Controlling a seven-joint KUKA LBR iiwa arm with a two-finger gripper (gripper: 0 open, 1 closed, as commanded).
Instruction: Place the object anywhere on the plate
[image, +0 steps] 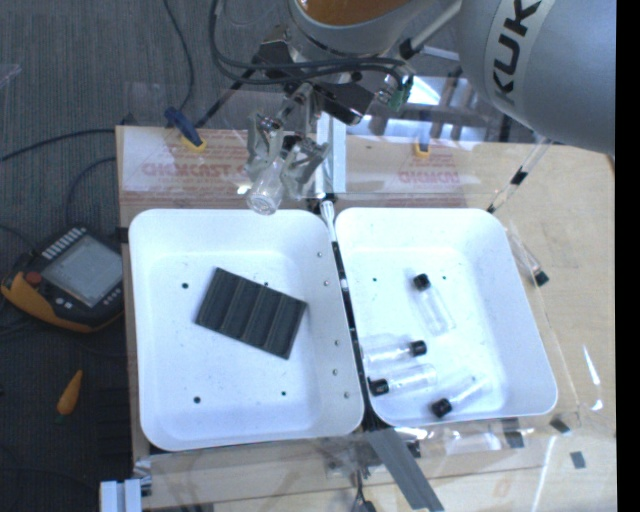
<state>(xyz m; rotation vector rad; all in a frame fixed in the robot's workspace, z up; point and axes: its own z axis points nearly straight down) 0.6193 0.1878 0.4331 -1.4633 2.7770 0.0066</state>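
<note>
The clear vial (264, 192) hangs at the far rim of the left bin (160, 400), pinched near its upper part between the fingers of the gripper (280, 152), its round end tilted down and toward the camera's left, its long axis slanting rather than upright. The dark ribbed plate (250, 312) lies below it in the view, toward the near side and flat on the bin floor, its long side running on a diagonal from upper left to lower right. So the plate sits nearer the camera than the held vial, and slightly left of the gripper. By my reckoning the coming move is a short carry toward the near side, then a descent over the plate's middle. Other capped vials (420, 370) lie in the right bin (500, 240), well apart
</note>
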